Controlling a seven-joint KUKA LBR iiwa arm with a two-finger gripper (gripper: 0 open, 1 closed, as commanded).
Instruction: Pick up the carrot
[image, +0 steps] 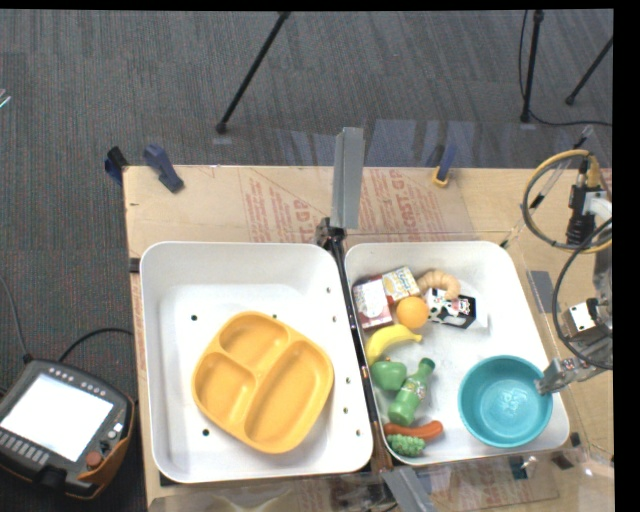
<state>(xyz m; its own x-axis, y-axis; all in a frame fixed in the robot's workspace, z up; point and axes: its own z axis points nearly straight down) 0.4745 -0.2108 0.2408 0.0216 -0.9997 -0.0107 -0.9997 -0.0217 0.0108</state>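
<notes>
The carrot (422, 431) is a small orange toy with a green leafy end (405, 443). It lies flat at the front of the right bin (500, 262), close to the front wall. Its orange tip points right, toward a teal bowl (505, 402). A green bottle (410, 392) lies just behind the carrot, nearly touching it.
Behind the carrot the right bin holds a green pepper (388, 374), a banana (390, 342), an orange (411, 312), a red and white box (372, 300), a cow-patterned carton (452, 308) and a tan piece (440, 282). A yellow divided plate (263, 381) lies in the left bin (170, 300). Cables (560, 200) hang at the right.
</notes>
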